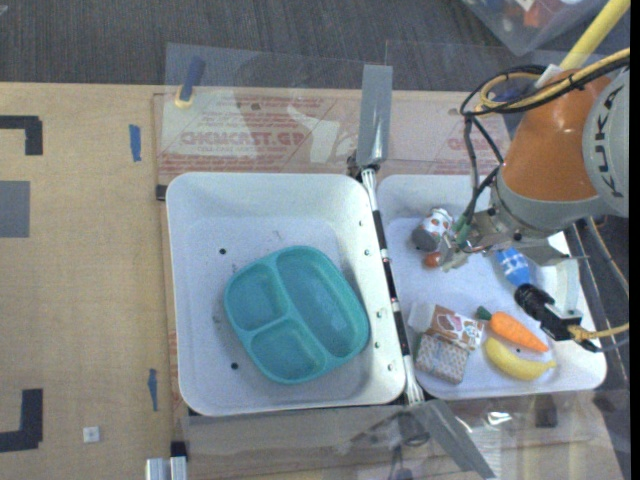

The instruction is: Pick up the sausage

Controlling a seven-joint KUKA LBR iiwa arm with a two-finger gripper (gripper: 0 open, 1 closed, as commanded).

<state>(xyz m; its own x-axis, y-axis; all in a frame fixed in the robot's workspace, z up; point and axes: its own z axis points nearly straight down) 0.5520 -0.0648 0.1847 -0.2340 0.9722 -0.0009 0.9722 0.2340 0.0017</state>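
Nearest the camera in the right bin (585,373), a yellow banana (518,361) lies just in front of the carrot (518,332), touching its near side. Left of the carrot, at about the banana's depth, sits a brown waffle-like block (441,358). A small patterned box (456,326) leans against the block's far edge, with a pale scrap (420,316) just beyond it toward the bin wall. The carrot itself lies across the bin, its green end pointing left toward the box.

Well to the left of the carrot, in the left bin (200,203), a teal divided plate (296,313) lies flat with three bare compartments.

Behind the carrot, a blue-and-white item (513,265) lies partly under the arm. Farther left of that and beyond the carrot, the small reddish sausage (432,260) rests on the right bin's floor. The gripper (458,251) sits low just beside it, on the carrot's side. Whether it is released or clenched cannot be told, nor whether it touches the sausage. Farthest from the carrot, just behind the sausage, is a grey-and-white toy (433,230).
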